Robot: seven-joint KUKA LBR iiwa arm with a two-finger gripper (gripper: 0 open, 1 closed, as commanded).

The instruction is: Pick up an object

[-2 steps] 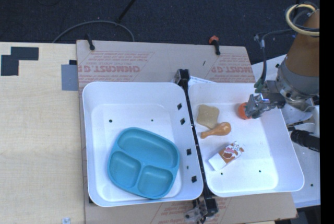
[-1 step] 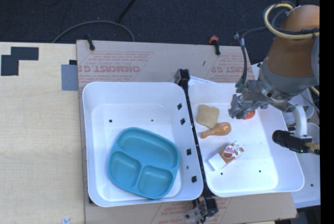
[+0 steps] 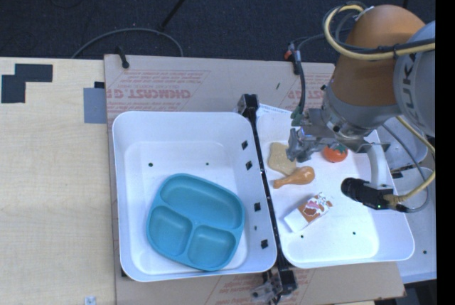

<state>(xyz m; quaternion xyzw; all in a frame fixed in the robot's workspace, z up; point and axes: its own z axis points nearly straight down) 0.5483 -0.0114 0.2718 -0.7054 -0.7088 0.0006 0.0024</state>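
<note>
Surface (image 3: pixel 50 190): pale wood at the left, with a cardboard sheet (image 3: pixel 178 83) under 2 white bins set side by side.
Left bin (image 3: pixel 131 133): holds 1 blue divided tray (image 3: pixel 195 220) with 3 compartments, lying flat toward the near right corner, well apart from everything else.
Divider (image 3: pixel 259 183): dark strip between the 2 bins, running from the far edge to the near edge.
Right bin (image 3: pixel 355 243): holds 4 small things in its far half and middle.
Tan flat piece (image 3: pixel 281 159): just right of the divider, lying flat, its right edge touching or just beside the gripper tip.
Tan drumstick-shaped toy (image 3: pixel 297 177): just nearer than the flat piece, lying on its side, thick end to the right.
White packet with red print (image 3: pixel 307 211): nearer still, tilted, apart from the drumstick toy.
Orange round thing (image 3: pixel 335 152): right of the gripper, partly hidden by the wrist.
Gripper (image 3: pixel 300 147): low over the far left part of the right bin, pointing down beside the tan flat piece.
Fingers: cannot tell whether apart or together; nothing seen between them.
Arm (image 3: pixel 370 62): grey with an orange band, reaching in from the right, cables looped around it.
</note>
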